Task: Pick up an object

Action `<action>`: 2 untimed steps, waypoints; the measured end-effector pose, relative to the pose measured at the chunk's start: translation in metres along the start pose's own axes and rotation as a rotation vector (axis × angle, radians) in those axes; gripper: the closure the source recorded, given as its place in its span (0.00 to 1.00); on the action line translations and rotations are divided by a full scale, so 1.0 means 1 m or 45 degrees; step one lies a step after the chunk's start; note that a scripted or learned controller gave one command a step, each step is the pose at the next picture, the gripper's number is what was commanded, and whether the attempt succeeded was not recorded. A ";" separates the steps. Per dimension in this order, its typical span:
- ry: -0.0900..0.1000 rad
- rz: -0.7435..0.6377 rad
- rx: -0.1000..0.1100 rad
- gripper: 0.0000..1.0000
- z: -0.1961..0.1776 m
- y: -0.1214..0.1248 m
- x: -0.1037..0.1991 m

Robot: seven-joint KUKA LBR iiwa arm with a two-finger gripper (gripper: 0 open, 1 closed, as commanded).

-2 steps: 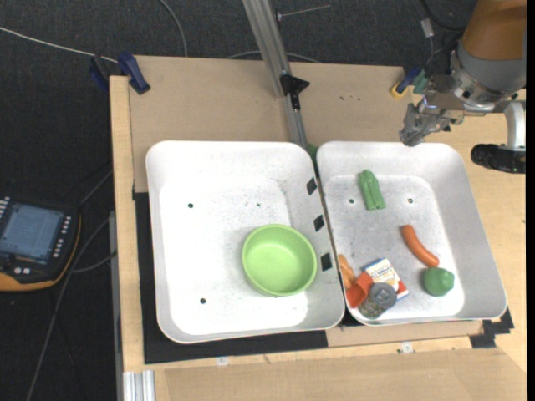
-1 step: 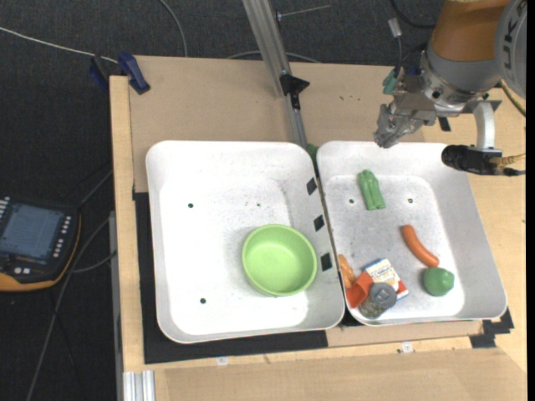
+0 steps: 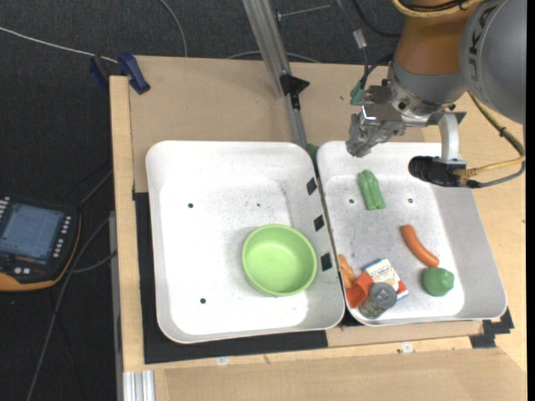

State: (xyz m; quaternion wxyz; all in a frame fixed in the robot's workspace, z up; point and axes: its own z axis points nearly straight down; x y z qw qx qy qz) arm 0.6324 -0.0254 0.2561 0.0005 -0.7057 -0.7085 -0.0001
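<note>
Nearest, clutter sits in the right bin [image 3: 468, 215]: a green ball [image 3: 437, 281], an orange sausage [image 3: 419, 246]. Farther back, the green pickle [image 3: 371, 190] lies just below the gripper [image 3: 361, 143]; can't tell its jaws' state.

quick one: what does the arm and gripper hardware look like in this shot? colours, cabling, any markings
The arm is a bulky rounded grey casing with a broad orange band above the wrist. Dark lettering shows on the grey shell at the frame's right edge, cut off and unreadable. Black cables loop over the orange section. Below it a silver wrist flange carries the small dark metal gripper. A black cylindrical module with a yellowish cable hangs off a pale bracket beside the wrist.
</note>
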 end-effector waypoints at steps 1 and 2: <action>0.001 -0.001 -0.001 1.00 -0.002 -0.008 0.046; 0.001 -0.001 -0.001 1.00 0.000 -0.013 0.099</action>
